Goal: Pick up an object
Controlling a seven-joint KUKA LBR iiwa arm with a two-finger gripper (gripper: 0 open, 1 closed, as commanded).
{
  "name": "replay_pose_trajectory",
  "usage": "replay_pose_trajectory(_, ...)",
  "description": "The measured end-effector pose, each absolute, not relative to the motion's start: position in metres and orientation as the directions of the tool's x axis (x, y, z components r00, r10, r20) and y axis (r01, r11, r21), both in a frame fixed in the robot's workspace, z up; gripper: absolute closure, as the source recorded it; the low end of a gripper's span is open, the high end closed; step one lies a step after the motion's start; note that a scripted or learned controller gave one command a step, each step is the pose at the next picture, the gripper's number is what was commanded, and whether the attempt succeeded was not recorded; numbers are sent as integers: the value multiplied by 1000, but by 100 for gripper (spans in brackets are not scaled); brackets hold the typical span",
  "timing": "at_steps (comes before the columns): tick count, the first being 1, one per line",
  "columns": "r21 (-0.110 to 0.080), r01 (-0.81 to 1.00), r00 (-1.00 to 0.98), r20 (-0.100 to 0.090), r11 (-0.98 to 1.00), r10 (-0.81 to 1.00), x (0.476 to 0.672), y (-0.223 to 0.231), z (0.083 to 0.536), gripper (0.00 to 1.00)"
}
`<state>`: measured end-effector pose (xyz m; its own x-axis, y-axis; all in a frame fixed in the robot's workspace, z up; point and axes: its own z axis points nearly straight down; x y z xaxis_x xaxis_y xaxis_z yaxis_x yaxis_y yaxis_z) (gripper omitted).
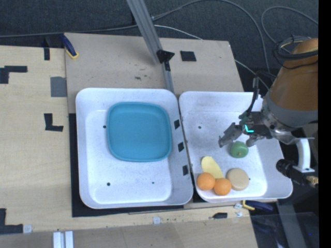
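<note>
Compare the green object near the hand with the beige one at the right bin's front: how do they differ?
The green object is smaller and lies mid-bin, right beside the hand; the beige object is larger, paler, and lies near the front wall, touching an orange ball. Both look rounded and lie in the right bin.

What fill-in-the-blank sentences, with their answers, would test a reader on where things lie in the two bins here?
1. The square blue plastic plate lies in the ____ white bin.
2. The round green ball lies in the right white bin, just below the ____.
3. The number of small orange balls near that bin's front edge is ____.

Missing words: left; gripper; two
</note>
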<state>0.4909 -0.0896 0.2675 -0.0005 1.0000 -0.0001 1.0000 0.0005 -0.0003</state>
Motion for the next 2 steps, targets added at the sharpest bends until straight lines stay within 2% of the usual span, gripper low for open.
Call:
replay_pose_trajectory(1,0,1000,-1,0,1,1000,491,-90,267,0)
replay_pose_trajectory(2,-5,1000,-1,0,1,1000,495,-82,221,0)
